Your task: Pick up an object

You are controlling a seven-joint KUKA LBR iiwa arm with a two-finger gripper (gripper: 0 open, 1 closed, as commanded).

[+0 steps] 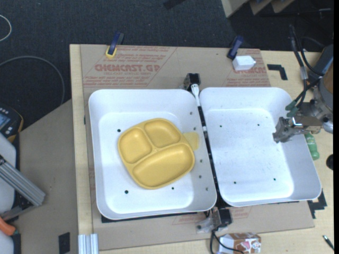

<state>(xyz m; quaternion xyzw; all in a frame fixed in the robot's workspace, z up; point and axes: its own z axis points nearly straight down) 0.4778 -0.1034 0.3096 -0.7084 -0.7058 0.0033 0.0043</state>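
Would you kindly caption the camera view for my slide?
Gripper poised at the right bin's right side; yellow divided plate lies in the left bin.

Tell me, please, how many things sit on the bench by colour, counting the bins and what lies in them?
White bins: 2, left and right
Yellow plate: 1, in the left bin
Green item: 1, at the right bin's right rim, by the end effector
Total: 4

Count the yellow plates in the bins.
1. The yellow plate, with three compartments, lies in the left bin. The gripper hangs at the right bin's right edge.
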